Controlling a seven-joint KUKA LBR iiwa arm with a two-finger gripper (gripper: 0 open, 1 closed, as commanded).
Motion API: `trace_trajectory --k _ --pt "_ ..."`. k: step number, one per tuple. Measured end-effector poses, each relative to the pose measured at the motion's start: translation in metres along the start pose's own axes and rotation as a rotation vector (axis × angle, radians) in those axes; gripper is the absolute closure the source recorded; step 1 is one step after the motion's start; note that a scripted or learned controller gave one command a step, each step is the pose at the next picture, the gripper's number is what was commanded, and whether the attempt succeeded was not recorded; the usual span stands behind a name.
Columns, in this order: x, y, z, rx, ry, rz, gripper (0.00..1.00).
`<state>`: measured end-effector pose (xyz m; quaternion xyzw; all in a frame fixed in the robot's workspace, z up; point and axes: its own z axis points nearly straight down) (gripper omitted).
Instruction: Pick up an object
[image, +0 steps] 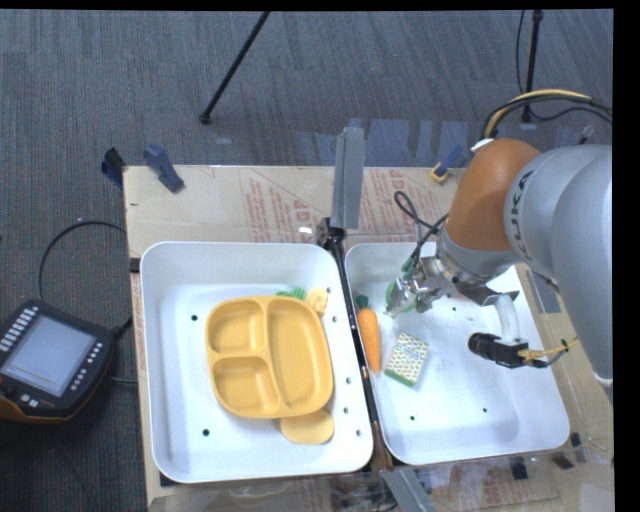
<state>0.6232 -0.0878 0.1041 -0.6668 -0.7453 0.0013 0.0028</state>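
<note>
One carrot (370, 338) and one green sponge (406, 359) lie in the right bin (470, 430). One yellow tray (268, 356) sits in the left bin (170, 400). End effector (405, 296) hangs low above the carrot; I cannot tell how wide it is.

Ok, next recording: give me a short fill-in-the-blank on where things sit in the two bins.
1. The yellow divided tray lies in the ____ bin as the camera sees it.
2. The carrot lies along the right bin's ____ wall.
3. Just right of the carrot lies a small ____ sponge.
4. The end effector hangs over the ____ bin.

Missing words: left; left; green; right
</note>
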Motion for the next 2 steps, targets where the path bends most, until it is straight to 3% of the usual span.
trace_trajectory --k 1,2 --pt "0.0661 0.0300 -0.0873 -0.012 -0.001 0.058 1.00" --pt "0.0656 0.0278 -0.0908 0.000 -0.001 0.057 1.00"
